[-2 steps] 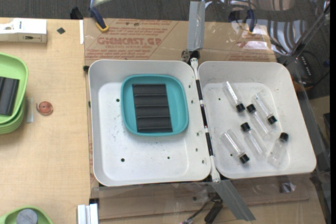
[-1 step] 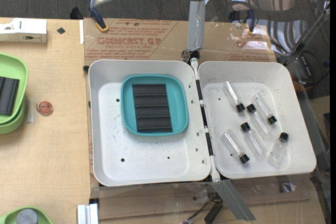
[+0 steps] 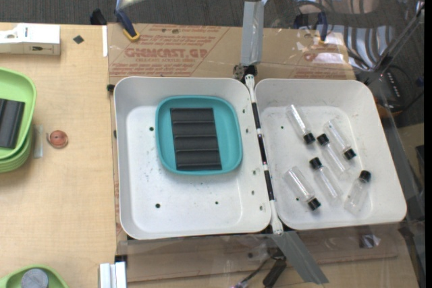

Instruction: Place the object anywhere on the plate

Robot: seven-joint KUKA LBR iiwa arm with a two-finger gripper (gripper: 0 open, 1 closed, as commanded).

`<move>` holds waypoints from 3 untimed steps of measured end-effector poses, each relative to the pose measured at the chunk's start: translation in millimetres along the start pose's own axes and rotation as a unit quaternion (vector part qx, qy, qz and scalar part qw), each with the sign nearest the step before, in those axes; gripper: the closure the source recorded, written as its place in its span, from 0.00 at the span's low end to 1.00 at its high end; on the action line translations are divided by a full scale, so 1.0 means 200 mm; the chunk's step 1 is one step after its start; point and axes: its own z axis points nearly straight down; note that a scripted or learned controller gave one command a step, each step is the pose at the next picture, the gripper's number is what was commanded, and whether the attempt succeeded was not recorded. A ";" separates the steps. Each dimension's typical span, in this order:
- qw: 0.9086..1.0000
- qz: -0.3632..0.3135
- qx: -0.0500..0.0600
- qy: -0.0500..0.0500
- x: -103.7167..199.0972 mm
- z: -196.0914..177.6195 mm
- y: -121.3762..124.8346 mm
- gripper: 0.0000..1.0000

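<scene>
A teal square plate (image 3: 198, 135) with a dark ribbed insert lies in the left white bin (image 3: 135, 199), toward its upper middle. In the right white bin (image 3: 378, 212) several clear plastic tubes with black caps lie scattered: one near the top (image 3: 299, 125), one at the lower middle (image 3: 302, 189), one at the right (image 3: 340, 140) and one near the lower right (image 3: 358, 189).
A green tray (image 3: 15, 121) with a dark item sits at the far left on the wooden bench, with a small orange disc (image 3: 58, 138) beside it. Cardboard (image 3: 175, 50) and clear plastic sheeting stand behind the bins.
</scene>
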 end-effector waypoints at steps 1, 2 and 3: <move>1.000 0.000 0.000 0.000 0.03 0.00 0.00 0.00; 1.000 -0.001 0.000 0.000 0.03 0.00 0.00 0.00; 1.000 0.000 0.000 -0.001 0.02 0.00 0.00 0.00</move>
